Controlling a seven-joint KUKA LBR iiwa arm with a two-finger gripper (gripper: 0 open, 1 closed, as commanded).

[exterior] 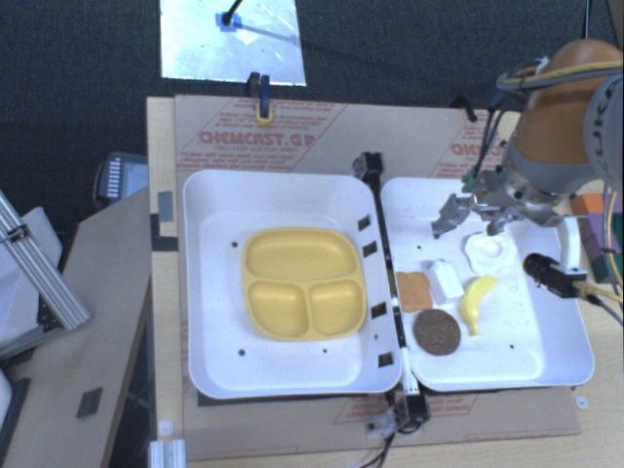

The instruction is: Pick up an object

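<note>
**Gripper above the right bin, nothing between its fingers**

The gripper (pixel 472 217) hung over the far part of the right bin (pixel 561 364), its two fingers spread apart and released, with no object between them. Just near of it lay a white fried-egg toy (pixel 486 253). Nearer still sat a yellow banana (pixel 475 300), a small white block (pixel 447 281) to its left, a tan slice of toast (pixel 414 291) beside the bin's left wall, and a dark brown round patty (pixel 437 331) at the near side. A black part (pixel 548 274) jutted over the bin's right side. The left bin (pixel 210 261) held a yellow divided tray (pixel 300 283) with three compartments. Both bins rested on the counter (pixel 312 130).
</note>
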